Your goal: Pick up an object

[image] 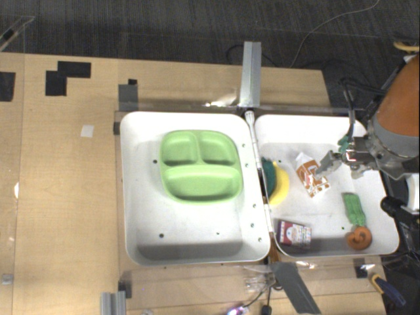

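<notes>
Over the right bin (394, 238), I saw the hand (326, 165) touching a snack packet (311, 176); fingers open or shut, I couldn't tell.

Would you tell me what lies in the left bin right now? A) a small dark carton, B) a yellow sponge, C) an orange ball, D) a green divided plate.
D: the green divided plate sits in the left bin; the carton, sponge and orange ball all lie in the right bin.
</notes>
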{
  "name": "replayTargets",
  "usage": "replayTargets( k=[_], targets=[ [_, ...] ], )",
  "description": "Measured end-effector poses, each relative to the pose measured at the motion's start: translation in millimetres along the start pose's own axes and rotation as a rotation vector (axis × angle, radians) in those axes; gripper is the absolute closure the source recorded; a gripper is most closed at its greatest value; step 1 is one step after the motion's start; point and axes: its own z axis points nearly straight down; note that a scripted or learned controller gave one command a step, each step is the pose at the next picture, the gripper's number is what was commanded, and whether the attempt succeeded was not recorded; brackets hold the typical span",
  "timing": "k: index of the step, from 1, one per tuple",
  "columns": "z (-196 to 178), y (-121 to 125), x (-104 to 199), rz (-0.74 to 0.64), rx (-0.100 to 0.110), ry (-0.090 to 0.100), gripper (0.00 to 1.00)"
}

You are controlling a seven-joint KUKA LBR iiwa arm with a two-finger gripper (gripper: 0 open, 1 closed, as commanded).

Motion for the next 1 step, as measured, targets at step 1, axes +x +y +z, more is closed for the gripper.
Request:
replayTargets(
  k=[1],
  targets=[
    [130.1,32.0,-2.9,0.003,-0.004,-0.001,0.00]
  ],
)
